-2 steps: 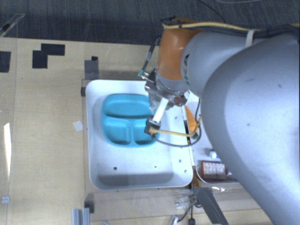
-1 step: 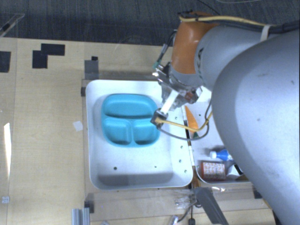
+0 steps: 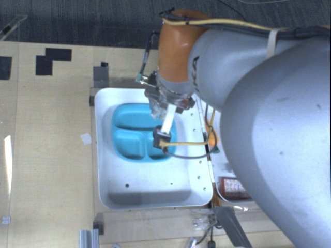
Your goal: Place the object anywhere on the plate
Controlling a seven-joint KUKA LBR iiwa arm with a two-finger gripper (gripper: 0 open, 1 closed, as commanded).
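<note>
- Over the plate's (image 3: 132, 133) far-right part hangs the pincer (image 3: 163, 110), wrist pointing down into the bin. Released or clenched: can't tell from this angle.
- Arm (image 3: 269, 112): grey, w/ orange band (image 3: 176, 50) just above the wrist. It comes in from the right edge and covers most of the right bin.
- Plate: blue, split into compartments, one wide at the far side and two smaller at the near side. It lies flat in the left bin (image 3: 150, 195), in the far half, approx. centred btw left & right walls.
- Left bin, near half: white floor w/ a few small dark dots.
- Right bin (image 3: 219, 192): just beside the left bin.
- Orange thing (image 3: 214, 137): by the right bin's left wall, mostly hidden by the arm. Can't tell what it is.
- Red-and-white patterned box (image 3: 234, 187): near the right bin's near-left corner, partly under the arm.
- Task's thing: can't tell which of those two it is. Both sit in the right bin, apart from the plate.
- Bench (image 3: 46, 154): pale wood. Black blocky marks (image 3: 51, 61) toward the far-left corner, and a small white scrap (image 3: 85, 137) just left of the left bin.
</note>
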